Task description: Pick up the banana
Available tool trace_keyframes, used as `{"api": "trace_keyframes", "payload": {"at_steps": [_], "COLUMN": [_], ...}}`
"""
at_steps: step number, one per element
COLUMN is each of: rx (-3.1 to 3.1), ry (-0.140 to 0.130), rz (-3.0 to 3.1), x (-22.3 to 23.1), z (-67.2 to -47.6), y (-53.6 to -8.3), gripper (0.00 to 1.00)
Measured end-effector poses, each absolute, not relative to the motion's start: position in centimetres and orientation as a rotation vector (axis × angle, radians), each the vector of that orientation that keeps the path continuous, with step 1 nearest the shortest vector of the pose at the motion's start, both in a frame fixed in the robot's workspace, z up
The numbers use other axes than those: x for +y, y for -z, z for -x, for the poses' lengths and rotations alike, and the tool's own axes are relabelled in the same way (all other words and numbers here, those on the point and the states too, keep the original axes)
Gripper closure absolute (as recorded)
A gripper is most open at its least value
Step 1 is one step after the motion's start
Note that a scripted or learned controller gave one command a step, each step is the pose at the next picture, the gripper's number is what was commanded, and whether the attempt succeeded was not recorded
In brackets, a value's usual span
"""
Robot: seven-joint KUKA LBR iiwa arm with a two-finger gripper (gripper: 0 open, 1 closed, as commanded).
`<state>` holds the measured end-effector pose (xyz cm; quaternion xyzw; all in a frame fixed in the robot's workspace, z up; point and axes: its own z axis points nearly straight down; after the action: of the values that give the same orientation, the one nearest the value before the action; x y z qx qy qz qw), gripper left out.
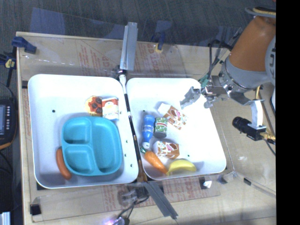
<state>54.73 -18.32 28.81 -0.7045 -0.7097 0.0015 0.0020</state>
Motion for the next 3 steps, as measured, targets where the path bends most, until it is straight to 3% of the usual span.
{"api": "trace_keyframes", "payload": {"at_steps": [1, 2, 3], "rx": [-2.295, -2.367, -2.489], "ry": [-0.004, 0.018, 0.01], "rz": [2.137, 2.09, 1.974], "x": [-21.1, -21.1, -18.5], "z": [-47.6, -48.4, -48.5], "y": [-16.0, -11.5, -11.4], "gripper": [0.0, 0.0, 0.0]}}
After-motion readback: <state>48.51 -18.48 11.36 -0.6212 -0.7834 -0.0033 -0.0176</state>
